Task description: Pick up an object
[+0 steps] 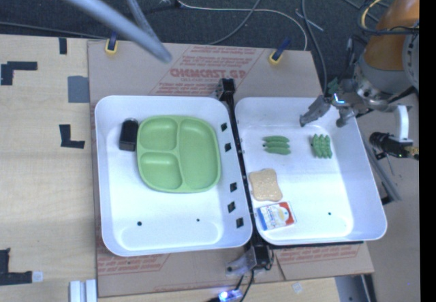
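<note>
I see my claw (328, 111) hanging over the far edge of the right bin (354, 178), fingers spread, gripping nothing. Below lie a ridged green pod (276, 145), a bumpy green piece (321, 146), a tan bread slice (265, 185) and a glossy carton (277, 215). The left bin (112, 178) holds a smooth green divided plate (179, 154) with a black block (128, 134) touching its left rim.

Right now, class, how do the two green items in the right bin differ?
The pea pods lie flat and smooth, pointing sideways; the broccoli-like piece is bumpy, running up and down. The pea pods sit nearer the bin's middle; the broccoli-like piece nearer the pincer. Both are green and lie apart.
</note>
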`<action>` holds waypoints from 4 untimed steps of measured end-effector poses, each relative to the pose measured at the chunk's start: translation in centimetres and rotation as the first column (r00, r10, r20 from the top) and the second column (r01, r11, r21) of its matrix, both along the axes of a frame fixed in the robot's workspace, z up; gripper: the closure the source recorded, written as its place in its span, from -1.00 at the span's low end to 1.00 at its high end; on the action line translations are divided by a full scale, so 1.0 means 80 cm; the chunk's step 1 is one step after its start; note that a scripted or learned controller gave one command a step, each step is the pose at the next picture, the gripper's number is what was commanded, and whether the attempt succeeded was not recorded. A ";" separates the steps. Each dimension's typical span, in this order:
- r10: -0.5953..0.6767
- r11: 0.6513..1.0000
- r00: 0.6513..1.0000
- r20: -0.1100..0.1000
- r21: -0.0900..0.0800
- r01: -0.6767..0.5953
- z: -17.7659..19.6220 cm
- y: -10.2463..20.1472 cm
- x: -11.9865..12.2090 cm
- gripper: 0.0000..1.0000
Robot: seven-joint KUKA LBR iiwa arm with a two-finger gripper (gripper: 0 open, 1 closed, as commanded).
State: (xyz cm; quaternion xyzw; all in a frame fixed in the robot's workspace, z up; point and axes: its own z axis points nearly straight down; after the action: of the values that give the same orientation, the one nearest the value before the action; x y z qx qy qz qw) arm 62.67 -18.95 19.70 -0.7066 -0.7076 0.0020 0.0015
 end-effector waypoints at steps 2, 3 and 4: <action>0.001 1.000 1.000 0.010 -0.003 -0.001 -0.123 0.009 0.006 -1.00; 0.003 1.000 1.000 0.013 -0.003 -0.003 -0.107 0.009 0.007 1.00; 0.000 1.000 1.000 0.008 0.000 0.000 -0.031 0.014 0.001 1.00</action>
State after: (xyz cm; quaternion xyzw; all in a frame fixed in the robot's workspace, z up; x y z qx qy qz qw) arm 62.75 -17.81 17.22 -0.7067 -0.7075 -0.0008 -0.0010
